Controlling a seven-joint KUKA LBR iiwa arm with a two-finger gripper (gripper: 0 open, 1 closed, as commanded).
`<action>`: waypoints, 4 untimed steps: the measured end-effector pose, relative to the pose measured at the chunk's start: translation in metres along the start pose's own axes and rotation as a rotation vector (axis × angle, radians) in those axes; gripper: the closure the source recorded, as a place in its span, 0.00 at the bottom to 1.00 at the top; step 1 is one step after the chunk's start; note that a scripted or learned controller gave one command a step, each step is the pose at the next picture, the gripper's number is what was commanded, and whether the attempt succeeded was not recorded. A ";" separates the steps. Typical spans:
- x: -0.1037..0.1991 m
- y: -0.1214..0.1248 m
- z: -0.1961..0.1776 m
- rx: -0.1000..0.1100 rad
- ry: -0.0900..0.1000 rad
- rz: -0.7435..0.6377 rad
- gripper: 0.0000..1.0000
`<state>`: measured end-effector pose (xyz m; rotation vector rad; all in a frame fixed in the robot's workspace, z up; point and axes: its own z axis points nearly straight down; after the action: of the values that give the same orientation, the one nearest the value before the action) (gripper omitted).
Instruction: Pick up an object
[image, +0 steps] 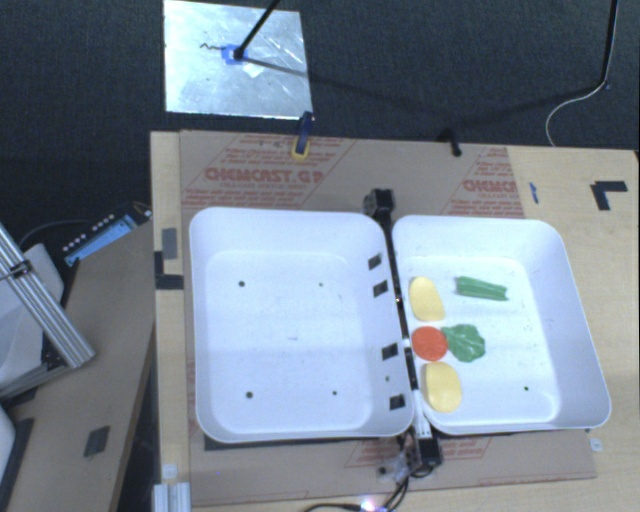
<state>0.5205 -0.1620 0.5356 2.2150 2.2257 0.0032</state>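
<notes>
Pieces of what look like toy food, 5 in all, lie in the white bin (560, 330) on the view's right, gathered toward its inner wall.

Nearest is a yellow oval (441, 387), lying apart from the others. Just beyond it a red disc (430, 343) touches a green leafy piece (466, 342). Farther back sits a second yellow oval (426, 298), and beside it, toward the bin's middle, a long green pod (481, 289) lies crosswise with bare floor all round.

All 5 appear small, light and rigid, probably smooth plastic, so slipping is the likelier trouble, not breakage. In my judgement the pod is the easiest take: pinch it across its narrow width at mid-length. The near yellow oval is next best, gripped across its short axis, though its rounded sides may squirt out. The disc and leaf crowd each other and lie low.

The other bin (290, 330) shows bare floor. The gripper's state I cannot tell.
</notes>
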 end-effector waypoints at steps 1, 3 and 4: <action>0.019 -0.035 0.000 -0.001 0.000 0.000 1.00; 0.013 0.011 0.000 0.000 -0.001 0.004 1.00; 0.042 -0.035 0.000 -0.001 0.000 -0.001 1.00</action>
<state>0.4849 -0.1204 0.5360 2.2137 2.2255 0.0044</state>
